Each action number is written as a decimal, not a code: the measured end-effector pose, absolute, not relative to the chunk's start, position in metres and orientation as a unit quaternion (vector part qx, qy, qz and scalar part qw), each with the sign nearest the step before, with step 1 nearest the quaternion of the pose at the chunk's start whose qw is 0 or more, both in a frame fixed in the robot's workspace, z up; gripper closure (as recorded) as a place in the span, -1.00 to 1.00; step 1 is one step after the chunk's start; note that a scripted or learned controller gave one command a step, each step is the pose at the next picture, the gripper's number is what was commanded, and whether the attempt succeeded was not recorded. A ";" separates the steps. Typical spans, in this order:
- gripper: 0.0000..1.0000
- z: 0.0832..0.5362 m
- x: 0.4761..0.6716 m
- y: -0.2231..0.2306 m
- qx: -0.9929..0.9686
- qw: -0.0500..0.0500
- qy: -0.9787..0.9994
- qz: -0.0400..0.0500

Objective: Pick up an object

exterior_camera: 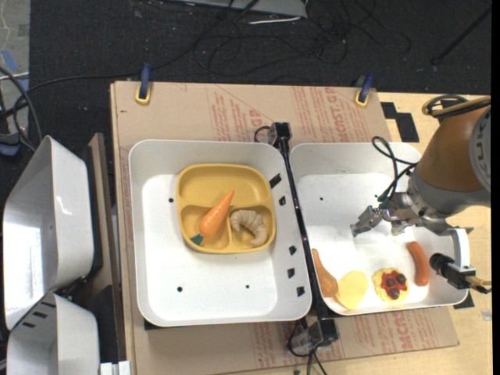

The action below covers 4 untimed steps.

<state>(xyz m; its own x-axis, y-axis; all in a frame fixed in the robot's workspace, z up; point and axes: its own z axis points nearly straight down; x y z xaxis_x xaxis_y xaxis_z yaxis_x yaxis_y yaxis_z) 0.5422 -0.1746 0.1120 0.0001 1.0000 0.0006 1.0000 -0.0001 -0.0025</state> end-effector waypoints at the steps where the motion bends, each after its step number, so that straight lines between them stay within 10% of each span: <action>1: -1.00 0.091 0.542 -0.174 -0.707 0.001 -0.707 0.001; 2: 1.00 0.102 0.543 -0.174 -0.707 0.000 -0.707 0.000; 4: 1.00 0.218 0.540 -0.172 -0.706 -0.003 -0.708 -0.001</action>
